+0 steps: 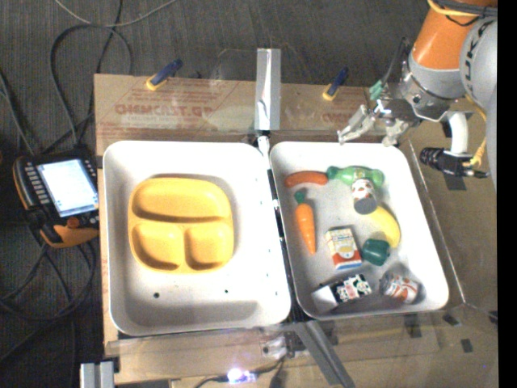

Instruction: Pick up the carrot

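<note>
The carrot [305, 225] is orange with a small green top and lies lengthwise in the left part of the right bin [428, 241], its tip pointing toward the front. My gripper [369, 133] hangs over the back rim of that bin, up and to the right of the carrot and well apart from it. Its fingers stand open with nothing between them.
Around the carrot lie a red sausage [307, 179], a green bottle [356, 175], a yellow fruit [388, 225], a juice box [345, 247], a milk carton [351, 288] and a can [401, 288]. A yellow divided tray [183, 222] sits in the left bin [117, 241].
</note>
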{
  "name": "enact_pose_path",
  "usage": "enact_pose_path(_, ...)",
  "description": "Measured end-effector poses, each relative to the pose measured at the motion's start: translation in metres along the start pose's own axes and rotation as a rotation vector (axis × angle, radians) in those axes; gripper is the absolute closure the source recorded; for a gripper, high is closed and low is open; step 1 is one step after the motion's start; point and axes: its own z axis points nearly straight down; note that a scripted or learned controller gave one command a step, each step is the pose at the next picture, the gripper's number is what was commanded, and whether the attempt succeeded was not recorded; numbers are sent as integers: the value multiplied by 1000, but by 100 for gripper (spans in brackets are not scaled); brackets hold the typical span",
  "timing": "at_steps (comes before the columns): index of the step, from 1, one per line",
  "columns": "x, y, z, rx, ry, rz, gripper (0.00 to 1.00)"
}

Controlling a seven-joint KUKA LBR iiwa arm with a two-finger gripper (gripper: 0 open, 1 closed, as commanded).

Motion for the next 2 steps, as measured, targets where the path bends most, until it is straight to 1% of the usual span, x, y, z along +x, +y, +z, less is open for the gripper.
enact_pose_path(1, 34, -55, 142, 1, 1, -133, 0)
enact_pose_path(2, 42, -114, 154, -18, -9, -443, 0)
